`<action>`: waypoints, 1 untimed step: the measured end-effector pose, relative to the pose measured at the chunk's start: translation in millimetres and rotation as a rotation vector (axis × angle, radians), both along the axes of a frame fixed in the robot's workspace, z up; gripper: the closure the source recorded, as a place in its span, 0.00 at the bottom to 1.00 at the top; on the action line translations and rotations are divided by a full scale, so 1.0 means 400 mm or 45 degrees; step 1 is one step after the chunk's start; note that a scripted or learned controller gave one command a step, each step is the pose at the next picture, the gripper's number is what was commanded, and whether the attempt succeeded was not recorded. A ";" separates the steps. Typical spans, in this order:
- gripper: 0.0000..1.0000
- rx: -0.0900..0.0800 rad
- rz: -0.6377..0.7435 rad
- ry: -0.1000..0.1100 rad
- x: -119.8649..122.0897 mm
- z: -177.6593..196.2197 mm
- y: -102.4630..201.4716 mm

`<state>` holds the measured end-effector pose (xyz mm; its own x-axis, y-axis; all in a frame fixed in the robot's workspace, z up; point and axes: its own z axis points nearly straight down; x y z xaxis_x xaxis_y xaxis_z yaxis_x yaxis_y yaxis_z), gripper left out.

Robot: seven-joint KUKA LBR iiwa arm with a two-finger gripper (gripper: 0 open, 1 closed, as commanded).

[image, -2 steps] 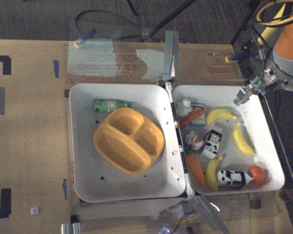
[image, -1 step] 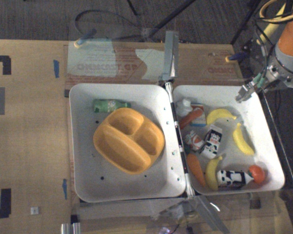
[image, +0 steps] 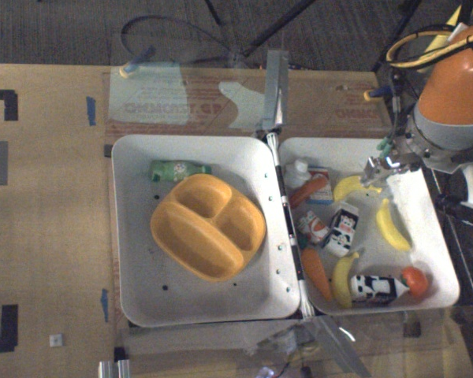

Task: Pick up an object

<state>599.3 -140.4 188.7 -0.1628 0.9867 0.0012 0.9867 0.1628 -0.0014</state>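
In the left bin (image: 134, 211): an orange tray (image: 208, 225), a green bottle (image: 179, 169). Claw (image: 376, 172) grip unclear over the right bin (image: 435, 211).

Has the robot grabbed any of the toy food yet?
Not yet, it seems. The gripper hovers over the right bin, close to a banana, with nothing visibly in it. The other bananas, carrots and cartons lie in that bin. The grab and lift are left.

Mirrored lettering on the clear sheet (image: 191, 101) behind the bins, too blurred to read, no other legible text
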 end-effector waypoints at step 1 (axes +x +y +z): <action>1.00 -0.003 0.311 -0.008 -0.138 0.244 0.034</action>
